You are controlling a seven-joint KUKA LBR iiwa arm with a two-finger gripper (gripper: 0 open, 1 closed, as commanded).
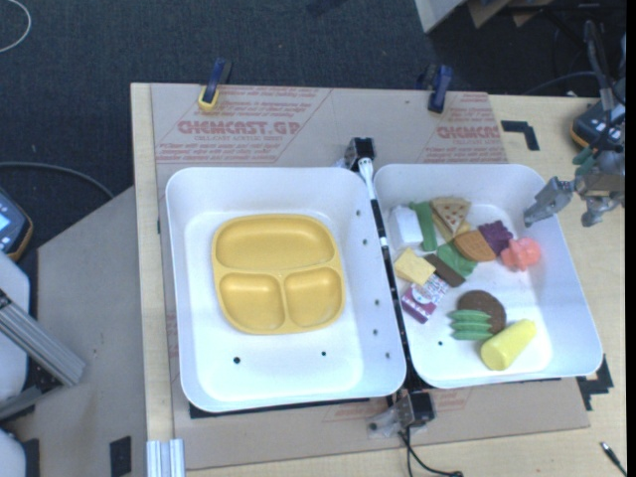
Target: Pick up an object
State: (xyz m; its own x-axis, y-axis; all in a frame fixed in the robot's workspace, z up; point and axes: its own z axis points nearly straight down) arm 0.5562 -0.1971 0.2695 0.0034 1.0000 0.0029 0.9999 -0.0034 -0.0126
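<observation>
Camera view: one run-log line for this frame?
hand: at right bin far-right rim, holding nothing | toy food: piled in right bin | yellow tray: left bin

Gripper (566, 203): at the scene's far right edge, reaching in from the right; grey fingers point left and slightly downward, spread apart, nothing between them.

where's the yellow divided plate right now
The yellow divided plate lies in the middle of the left white bin, across the divider from the right bin that holds the toy food.
</observation>
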